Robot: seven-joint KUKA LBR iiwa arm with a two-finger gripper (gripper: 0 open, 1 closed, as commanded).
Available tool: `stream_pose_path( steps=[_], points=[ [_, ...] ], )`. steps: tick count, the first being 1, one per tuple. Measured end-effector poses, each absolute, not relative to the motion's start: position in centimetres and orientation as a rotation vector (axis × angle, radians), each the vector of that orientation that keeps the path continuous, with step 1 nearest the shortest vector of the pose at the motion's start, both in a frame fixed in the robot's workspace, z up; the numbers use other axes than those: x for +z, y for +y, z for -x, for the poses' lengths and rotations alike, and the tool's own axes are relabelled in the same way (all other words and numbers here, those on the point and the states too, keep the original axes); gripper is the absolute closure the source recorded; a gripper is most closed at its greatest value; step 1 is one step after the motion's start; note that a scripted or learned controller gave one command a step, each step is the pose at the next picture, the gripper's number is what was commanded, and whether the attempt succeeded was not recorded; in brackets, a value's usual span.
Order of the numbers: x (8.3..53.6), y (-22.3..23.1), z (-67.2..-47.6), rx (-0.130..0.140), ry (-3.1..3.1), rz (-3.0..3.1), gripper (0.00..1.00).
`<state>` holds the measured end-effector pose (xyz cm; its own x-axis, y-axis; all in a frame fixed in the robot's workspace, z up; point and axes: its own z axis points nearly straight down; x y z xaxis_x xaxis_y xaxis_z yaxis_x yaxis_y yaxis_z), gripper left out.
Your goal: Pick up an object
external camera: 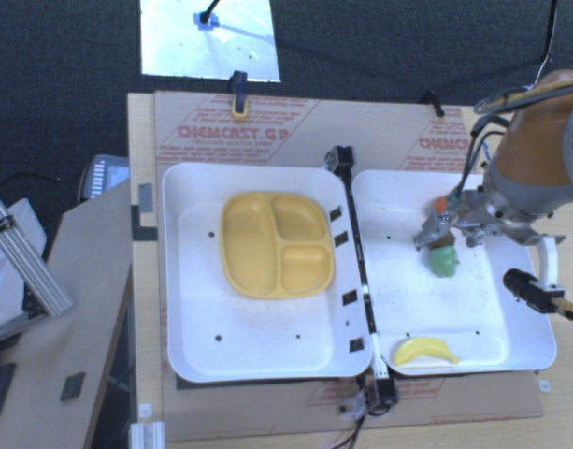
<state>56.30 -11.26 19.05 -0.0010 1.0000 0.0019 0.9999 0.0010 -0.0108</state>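
In the right bin [510,344] a small green object [444,262] lies near the middle. My gripper [439,236] hangs right over its upper edge, reaching in from the right under the orange-banded wrist [538,148]. Whether it touches the green object is hidden by the gripper body. A bit of an orange object [440,204] peeks out just behind the gripper. A yellow banana [426,351] lies at the right bin's front left corner, well apart from the gripper.
A yellow divided plate [275,244] rests in the middle of the left bin [193,325]. A black clip-lined divider [353,251] separates the bins. A black cable fitting [529,290] sticks over the right bin's right side.
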Motion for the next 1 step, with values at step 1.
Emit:
stream_pose_path(
  steps=[1],
  points=[
    [19.66, -11.26, -56.59, -0.002, -2.225, 2.219, 0.00]
  ],
)
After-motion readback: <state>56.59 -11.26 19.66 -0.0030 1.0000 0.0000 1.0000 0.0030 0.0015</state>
